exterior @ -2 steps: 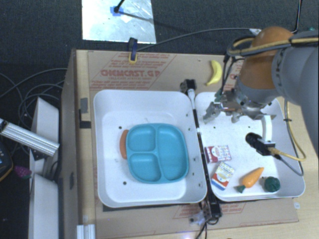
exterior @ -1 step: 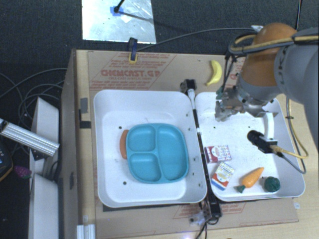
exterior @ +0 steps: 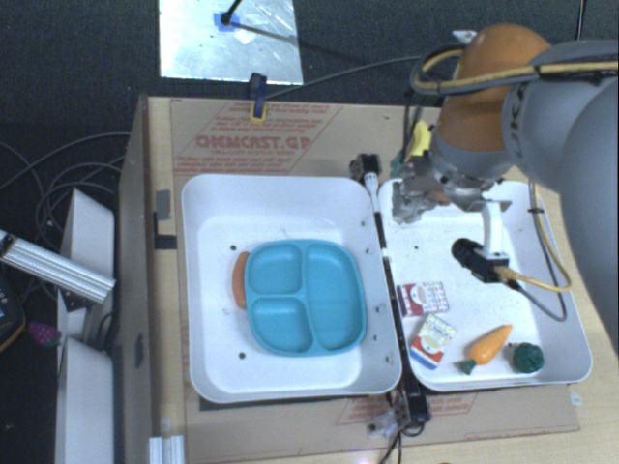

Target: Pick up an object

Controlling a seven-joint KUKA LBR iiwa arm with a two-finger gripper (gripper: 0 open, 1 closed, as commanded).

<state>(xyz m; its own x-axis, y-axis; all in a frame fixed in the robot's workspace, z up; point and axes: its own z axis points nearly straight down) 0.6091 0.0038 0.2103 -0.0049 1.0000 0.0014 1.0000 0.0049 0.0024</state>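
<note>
A glossy blue divided tray point(exterior: 306, 294) fills my left bin point(exterior: 208, 288). My claw point(exterior: 418, 201) hangs over the right bin's point(exterior: 561, 346) far corner; whether it's apart or together, I can't tell.

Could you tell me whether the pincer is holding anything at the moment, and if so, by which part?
That cannot be told: the pincer sits low over the far left corner of the right bin, and no object shows at it.

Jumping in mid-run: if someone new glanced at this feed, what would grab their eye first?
Likely the big blue divided tray filling the left bin, with an orange piece tucked against its left edge. Next, the grey arm with its orange band, reaching over the right bin's far corner. Then the toy carrot and small cartons near that bin's front.
</note>
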